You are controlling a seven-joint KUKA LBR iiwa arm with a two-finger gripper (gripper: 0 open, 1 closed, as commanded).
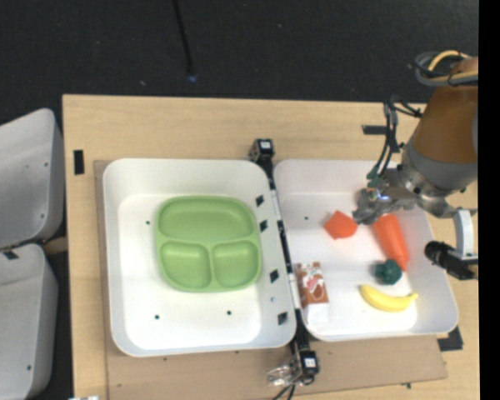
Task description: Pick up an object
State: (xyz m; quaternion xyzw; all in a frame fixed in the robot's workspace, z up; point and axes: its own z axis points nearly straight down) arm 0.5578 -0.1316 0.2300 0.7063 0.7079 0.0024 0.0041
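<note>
Hovering low over the right shallow white plastic bin [433,315], near its upper right part: the two-finger gripper [372,204]. Impossible to tell whether the fingers are released or clenched; nothing visibly between them. Lying just left of and below the tips: a small orange-red plastic block [341,225]. Lying just right of and below them: a long orange toy carrot [392,238] with dark green leafy top, long axis running down the bin. Probably needing only a short descent.

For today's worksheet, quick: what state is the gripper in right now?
Gripper: cannot be told; it sits over the right bin beside the orange block.
</note>
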